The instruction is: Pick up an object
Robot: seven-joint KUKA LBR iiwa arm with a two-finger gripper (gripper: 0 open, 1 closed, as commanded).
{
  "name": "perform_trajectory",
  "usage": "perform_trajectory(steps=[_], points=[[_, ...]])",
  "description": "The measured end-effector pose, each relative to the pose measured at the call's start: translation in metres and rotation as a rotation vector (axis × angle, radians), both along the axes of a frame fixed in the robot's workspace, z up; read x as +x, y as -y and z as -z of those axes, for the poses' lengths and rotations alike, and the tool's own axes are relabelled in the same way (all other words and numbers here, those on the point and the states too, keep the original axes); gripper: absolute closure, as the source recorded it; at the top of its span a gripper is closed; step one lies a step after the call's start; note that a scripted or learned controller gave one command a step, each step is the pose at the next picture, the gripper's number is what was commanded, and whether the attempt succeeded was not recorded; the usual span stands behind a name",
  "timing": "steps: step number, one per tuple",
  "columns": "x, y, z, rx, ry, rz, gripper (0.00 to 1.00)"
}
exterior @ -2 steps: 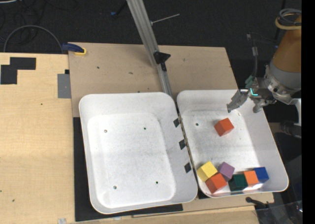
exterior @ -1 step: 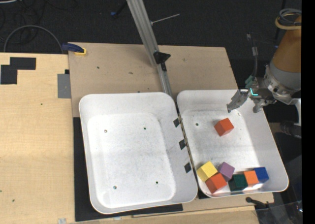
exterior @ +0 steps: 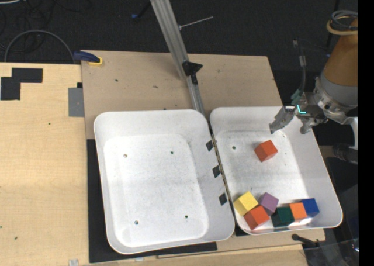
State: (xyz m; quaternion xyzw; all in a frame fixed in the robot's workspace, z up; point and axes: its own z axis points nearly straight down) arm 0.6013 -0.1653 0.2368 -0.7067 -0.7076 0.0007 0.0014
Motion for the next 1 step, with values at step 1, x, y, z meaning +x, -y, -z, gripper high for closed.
perform_trajectory(steps=[1], points=[[0.0, 0.0, 0.0, 0.0, 0.0, 0.0, 0.0]])
